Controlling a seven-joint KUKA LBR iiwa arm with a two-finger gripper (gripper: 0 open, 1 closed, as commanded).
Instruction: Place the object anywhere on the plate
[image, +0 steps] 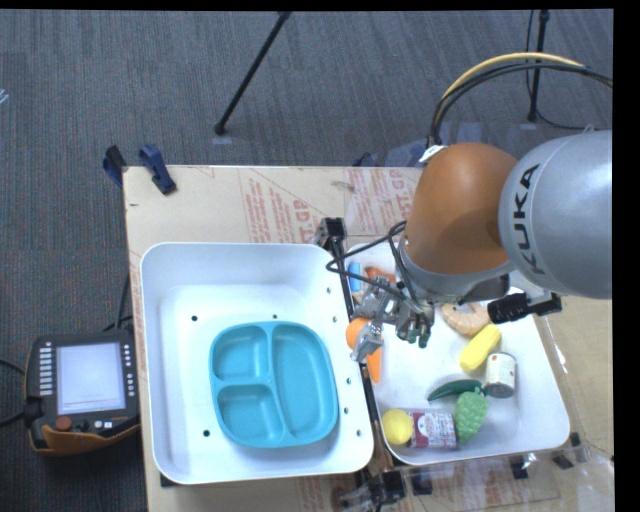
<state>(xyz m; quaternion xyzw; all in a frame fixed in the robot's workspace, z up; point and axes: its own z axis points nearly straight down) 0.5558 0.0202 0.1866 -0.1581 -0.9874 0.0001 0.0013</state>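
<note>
We see the gripper (385, 322) mid-frame over the right bin's (540, 420) left edge, an orange object (358, 334) just left of it; grip state indeterminable. Blue plate (272, 383) lower left.

Teach pendant (85, 390) on floor left of bench; blue clamp (157, 168) at bench's far-left corner.

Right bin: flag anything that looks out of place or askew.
An orange carrot-like toy sits at the right white bin's left wall, seemingly over the divider toward the left white bin. The other toys lie inside. The blue compartment plate lies slightly turned.
</note>
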